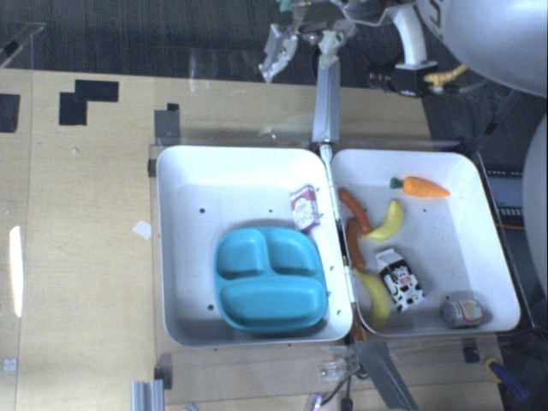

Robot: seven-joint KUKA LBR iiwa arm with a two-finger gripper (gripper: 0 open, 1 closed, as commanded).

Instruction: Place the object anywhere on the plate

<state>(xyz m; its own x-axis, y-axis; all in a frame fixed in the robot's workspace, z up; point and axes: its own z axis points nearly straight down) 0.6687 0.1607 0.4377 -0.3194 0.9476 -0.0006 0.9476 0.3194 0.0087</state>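
Grey arm reached in from upper right; its two-finger gripper (300,45) hung above the bench, beyond the far rim of the bins, jaws apart with nothing between them. Blue three-compartment plastic plate (270,279) lay in the left white bin (180,229). Small red-and-white packet (304,208) lay just beyond the plate, against the divider. Right white bin (488,229) held an orange carrot (424,188), two yellow bananas (390,221), reddish sausages (354,212), a black-and-white cow-print carton (399,282) and a grey can (462,312).
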